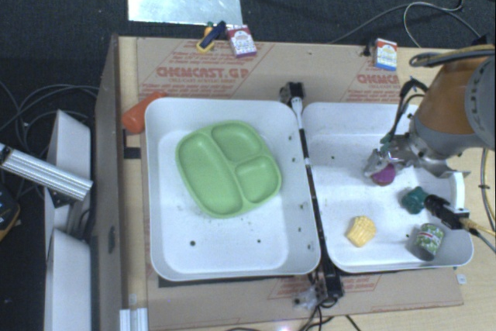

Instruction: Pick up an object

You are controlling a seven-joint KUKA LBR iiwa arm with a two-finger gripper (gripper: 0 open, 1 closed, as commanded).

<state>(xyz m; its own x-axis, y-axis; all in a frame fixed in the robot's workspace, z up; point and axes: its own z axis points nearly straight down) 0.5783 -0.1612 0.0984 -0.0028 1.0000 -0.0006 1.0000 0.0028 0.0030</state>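
At the right of the frame, your arm (457, 101) reaches in over the right bin (341, 159), its orange band near the edge and the gripper (382, 164) lowered to the bin floor in the middle right. The jaws sit close around a small purple object (384, 177), which shows just under the grey fingertips; they look narrow, but you cannot tell from this slant whether the object is truly pinched between them or only lying beneath. That purple piece seems to be the chosen target, since the gripper is down on it while the others lie apart. Lower in the same bin rest a yellow corn piece (360, 230) toward the bottom centre, a teal object (413, 200) just right of the gripper, and a small can (425, 240) in the bottom right corner, all loose and scattered, likely so each can be approached alone. In the left bin (167, 244), a green divided plate (228, 167) lies flat near the centre, tilted a little. Beyond the bins, at the top of the frame, two small red-and-white boxes (243, 41) stand on the cardboard bench (325, 62), out of the way of the work.
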